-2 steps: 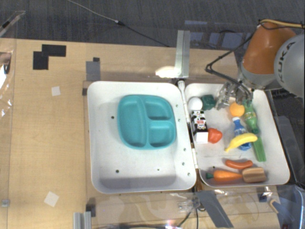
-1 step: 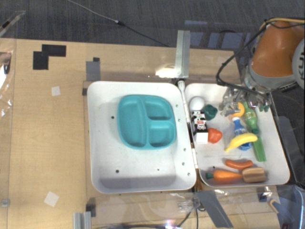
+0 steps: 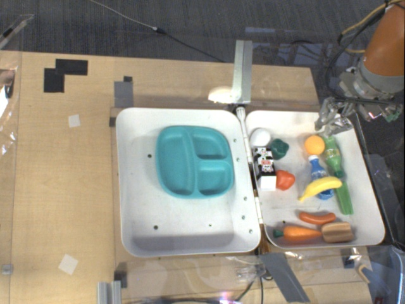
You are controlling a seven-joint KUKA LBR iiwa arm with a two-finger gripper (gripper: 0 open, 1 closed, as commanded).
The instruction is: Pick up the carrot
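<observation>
**A:** Start at the near edge. Where's the carrot?

**B:** The carrot (image 3: 300, 234) lies flat along the front wall of the right bin (image 3: 373, 233), tip toward the divider. A brown bread roll (image 3: 337, 232) touches its thick end, and a red sausage (image 3: 317, 218) lies just behind it. It's hemmed in on three sides.

**A:** So a descent there is risky?

**B:** I'd judge so. Fingers coming down could land on the sausage or the roll, or strike the bin wall, and close on the wrong thing or on nothing.

**A:** And further back?

**B:** A banana (image 3: 319, 187) over a blue bottle (image 3: 318, 176), a long green vegetable (image 3: 338, 173) beside them, a red piece (image 3: 285, 180), a white block (image 3: 267, 182) by the divider. Behind those, an orange ball (image 3: 314, 145), a dark green piece (image 3: 278, 148) and a white ball (image 3: 259, 136). The left bin (image 3: 136, 233) holds a teal divided plate (image 3: 194, 161).

**A:** The orange ball shares the carrot's colour.

**B:** Yes, and it sits much closer to the gripper (image 3: 333, 116), which hangs over the far right corner, well apart from the carrot. A colour-based pick might go for the ball instead.

**A:** Jaws?

**B:** Nothing is between them, but whether they stand apart or together I cannot tell.
</observation>
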